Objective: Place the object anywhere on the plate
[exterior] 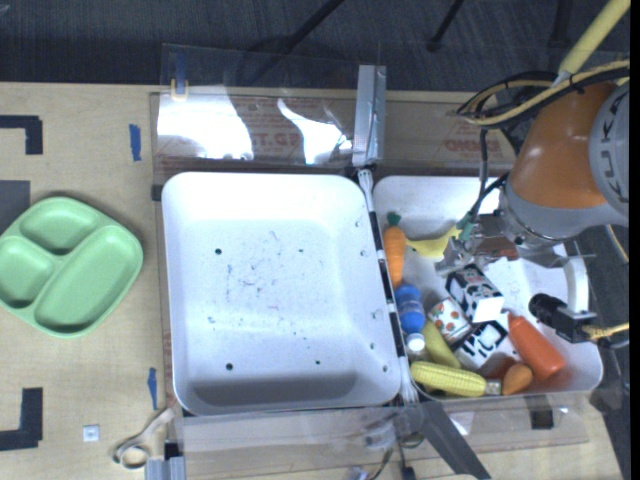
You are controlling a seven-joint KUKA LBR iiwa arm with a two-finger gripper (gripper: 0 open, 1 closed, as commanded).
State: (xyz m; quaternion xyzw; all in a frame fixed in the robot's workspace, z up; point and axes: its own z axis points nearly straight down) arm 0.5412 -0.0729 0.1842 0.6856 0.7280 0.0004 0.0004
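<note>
Carrot, orange with a green top, lies in the right bin against its left wall, pointing along that wall. Below the carrot along the same wall is a blue bottle with a white cap, and lower still a corn cob lies near the bin's front edge. Right of the carrot sits a yellow banana piece. No writing can be read on any of these; a black-and-white patterned item lies to the lower right of the carrot, its print too blurred to make out.

Gripper hangs just right of the carrot, over the banana piece; whether its fingers are spread or closed cannot be told, and nothing is seen held.

Plate, green with three sections, rests on the bench well left of the carrot, beyond the left bin.
</note>
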